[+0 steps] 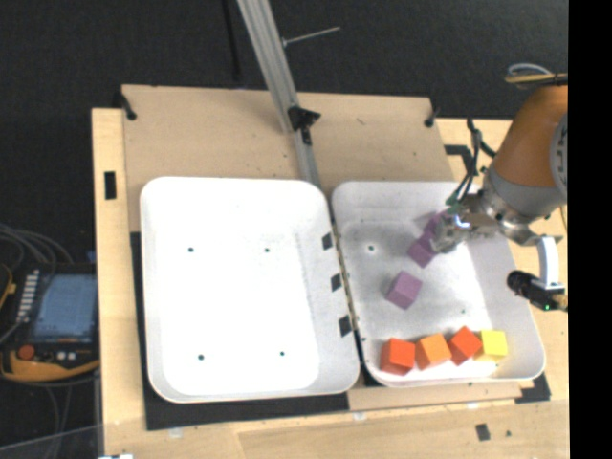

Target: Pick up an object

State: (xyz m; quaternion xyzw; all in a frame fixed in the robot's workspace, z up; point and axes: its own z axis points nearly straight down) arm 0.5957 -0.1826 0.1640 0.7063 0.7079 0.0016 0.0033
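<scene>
Purple block [423, 250] sits tilted in the right bin [382, 208], touching the gripper [448, 235] at its upper right; whether the fingers clamp it cannot be told. A second purple block [404, 290] lies just below, apart. Four blocks [442, 349] line the near wall. Left bin [234, 285] offers open floor.

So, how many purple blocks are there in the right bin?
2. One purple block lies near the middle of the right bin. The other purple block is up and to the right of it, just at the gripper, which may hide part of it.
</scene>
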